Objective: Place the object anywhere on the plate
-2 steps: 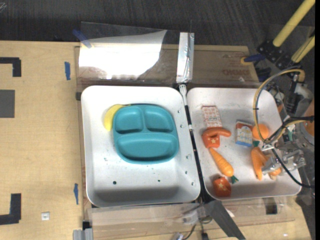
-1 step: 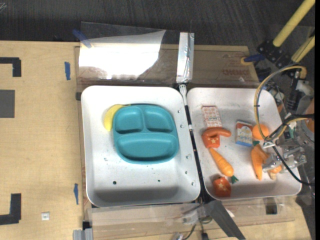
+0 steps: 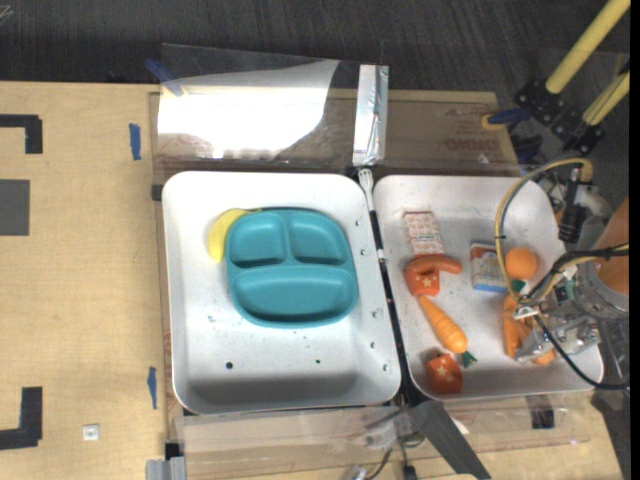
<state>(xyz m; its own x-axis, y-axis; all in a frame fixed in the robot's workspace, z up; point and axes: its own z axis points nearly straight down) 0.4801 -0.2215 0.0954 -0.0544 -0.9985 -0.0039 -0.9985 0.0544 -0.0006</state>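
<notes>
- Writing: the small carton [image 3: 423, 233] near the back edge of the right bin [image 3: 455, 190] carries reddish print, too small to read. A second small box [image 3: 486, 268], blue and white, lies further right; its label is also illegible.
- Plate: a teal three-compartment plate [image 3: 291, 266] sits in the left bin [image 3: 195, 298], toward the back half. A yellow item [image 3: 220, 233] is partly tucked under its back-left corner.
- Right bin contents: a red toy piece [image 3: 429, 271] lies left of centre, a toy carrot [image 3: 446, 330] lies just in front of it at a slant, and a red tomato-like toy [image 3: 443, 370] rests at the front edge. An orange ball [image 3: 521, 264] sits beside the blue-and-white box.
- Gripper: the gripper [image 3: 535, 333] is low in the right bin near its front-right corner, surrounded by cables. Orange toy pieces [image 3: 512, 330] lie directly at it, touching or just beside.
- Gripper state: cannot be determined; cables and hardware hide the tips, and no object is confirmed in its grasp.
- Relation: all toys in the right bin lie well apart from the plate.
</notes>
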